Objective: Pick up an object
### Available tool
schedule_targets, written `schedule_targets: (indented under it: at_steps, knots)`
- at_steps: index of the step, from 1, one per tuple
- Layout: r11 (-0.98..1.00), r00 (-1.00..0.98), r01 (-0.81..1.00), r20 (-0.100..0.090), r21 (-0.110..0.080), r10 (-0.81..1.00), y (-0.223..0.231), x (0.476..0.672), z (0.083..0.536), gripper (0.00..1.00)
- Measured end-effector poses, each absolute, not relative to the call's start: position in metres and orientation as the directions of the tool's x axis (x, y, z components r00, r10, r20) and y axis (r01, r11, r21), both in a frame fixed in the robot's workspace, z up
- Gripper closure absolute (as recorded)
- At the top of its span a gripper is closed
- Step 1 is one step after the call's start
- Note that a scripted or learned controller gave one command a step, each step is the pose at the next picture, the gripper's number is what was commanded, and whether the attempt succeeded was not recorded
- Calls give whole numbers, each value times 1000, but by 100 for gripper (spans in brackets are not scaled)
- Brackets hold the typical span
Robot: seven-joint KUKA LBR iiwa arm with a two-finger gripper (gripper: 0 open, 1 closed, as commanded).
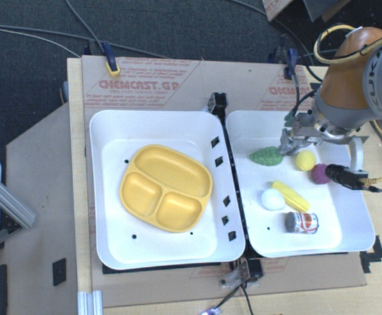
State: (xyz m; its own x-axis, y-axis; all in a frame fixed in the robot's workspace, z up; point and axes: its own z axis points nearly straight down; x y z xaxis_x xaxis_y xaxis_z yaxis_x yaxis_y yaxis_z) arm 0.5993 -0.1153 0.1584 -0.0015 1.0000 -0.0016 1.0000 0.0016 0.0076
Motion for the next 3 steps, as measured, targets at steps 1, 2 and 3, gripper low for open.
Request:
schedule_targets:
  at_steps: [1,2,3]
  knots:
    - [1,-1,1000,-1,6,1000,-120,607,206,100]
    - [1,-1,1000,-1,6,1000,-120,608,243,100]
    - [5,-5,1000,2,-2,1000,-59,612,234,100]
